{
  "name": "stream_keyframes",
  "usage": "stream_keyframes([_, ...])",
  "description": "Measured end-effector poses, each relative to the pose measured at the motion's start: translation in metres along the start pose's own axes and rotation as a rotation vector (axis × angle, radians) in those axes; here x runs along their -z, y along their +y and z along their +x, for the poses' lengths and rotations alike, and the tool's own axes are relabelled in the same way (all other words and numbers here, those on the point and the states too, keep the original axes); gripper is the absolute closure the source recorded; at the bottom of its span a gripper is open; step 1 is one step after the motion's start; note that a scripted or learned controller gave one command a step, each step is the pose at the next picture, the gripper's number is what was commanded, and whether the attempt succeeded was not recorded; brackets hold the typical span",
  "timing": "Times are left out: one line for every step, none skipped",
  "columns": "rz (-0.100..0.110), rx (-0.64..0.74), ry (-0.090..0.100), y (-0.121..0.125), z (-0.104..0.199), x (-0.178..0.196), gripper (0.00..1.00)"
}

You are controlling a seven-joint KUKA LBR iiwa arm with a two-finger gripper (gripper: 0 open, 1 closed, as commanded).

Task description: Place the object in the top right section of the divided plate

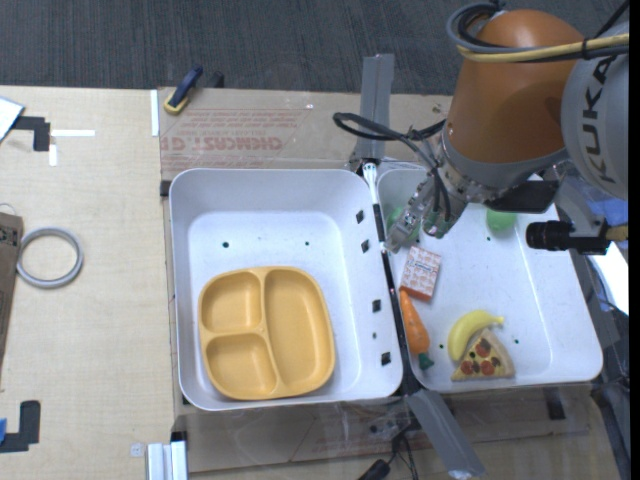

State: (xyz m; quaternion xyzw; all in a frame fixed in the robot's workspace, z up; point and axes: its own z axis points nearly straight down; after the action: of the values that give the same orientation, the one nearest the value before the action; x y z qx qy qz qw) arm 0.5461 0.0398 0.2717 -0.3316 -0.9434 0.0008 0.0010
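1. The jaws hang over the right bin's (560,368) upper left corner; I cannot tell their state.
2. The carton (421,273) lies just below them, flat, untouched.
3. The plate (266,331) (yellow, three sections) sits in the left bin (190,268).

plate (267,332) in left bin (190,228) | banana (470,330), pizza (484,358) in right bin (560,368)
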Motion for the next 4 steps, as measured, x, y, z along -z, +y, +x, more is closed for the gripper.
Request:
stream_keyframes([-0.001,0.435,0.0,0.015,0.058,-0.06,1.0])
stream_keyframes([-0.001,0.761,0.0,0.022,0.102,-0.106,1.0])
stream_keyframes([-0.001,0.531,-0.001,0.045,0.087,-0.127,1.0])
stream_keyframes([-0.001,0.531,-0.001,0.045,0.087,-0.127,0.0])
